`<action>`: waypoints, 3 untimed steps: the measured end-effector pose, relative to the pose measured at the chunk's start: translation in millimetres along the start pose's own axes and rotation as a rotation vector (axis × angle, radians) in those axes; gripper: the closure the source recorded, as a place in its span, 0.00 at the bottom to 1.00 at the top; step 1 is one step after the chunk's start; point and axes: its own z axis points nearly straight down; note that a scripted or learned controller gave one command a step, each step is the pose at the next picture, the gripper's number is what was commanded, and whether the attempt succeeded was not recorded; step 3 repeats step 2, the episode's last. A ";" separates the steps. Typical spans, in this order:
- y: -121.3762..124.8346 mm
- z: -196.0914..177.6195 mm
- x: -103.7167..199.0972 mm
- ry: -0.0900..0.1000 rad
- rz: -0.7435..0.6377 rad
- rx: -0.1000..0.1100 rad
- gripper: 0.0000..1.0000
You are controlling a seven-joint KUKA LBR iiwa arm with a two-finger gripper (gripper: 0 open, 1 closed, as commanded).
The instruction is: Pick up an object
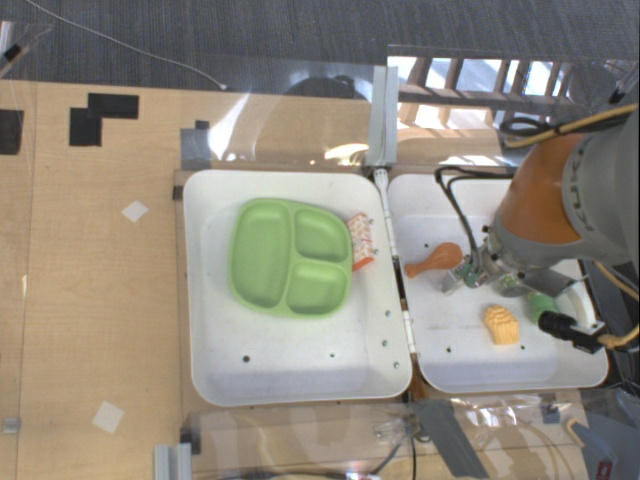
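- Two shallow white bins are set side by side on a pale wooden worktop (90,318).
- The left bin (300,368) is occupied by a green divided plate (290,258) with three compartments, laid flat towards the far side of the bin.
- A small white and red packet (361,240) is seen touching the plate's right edge, close to the wall between the bins.
- The right bin (480,368) is entered from the right by the grey arm with its orange band (540,193).
- The gripper (470,274) is lowered near the middle of the right bin; whether the jaws are apart or together cannot be told.
- An orange toy drumstick (437,260) is lying on the bin floor just left of the gripper, its thick end turned towards it; contact between them cannot be made out.
- A yellow toy (501,325), ridged like a piece of corn, is placed nearer, to the right of the gripper and apart from it.
- A small green thing (541,304) is partly hidden under the arm, just right of the yellow toy.
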 end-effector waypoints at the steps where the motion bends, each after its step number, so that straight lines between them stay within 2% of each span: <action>1: 13.3 -96.2 41.9 0.006 0.372 0.007 1.00; 2: -15.5 -93.8 94.0 0.007 0.618 0.016 1.00; 3: -15.5 -93.8 94.0 0.007 0.618 0.016 1.00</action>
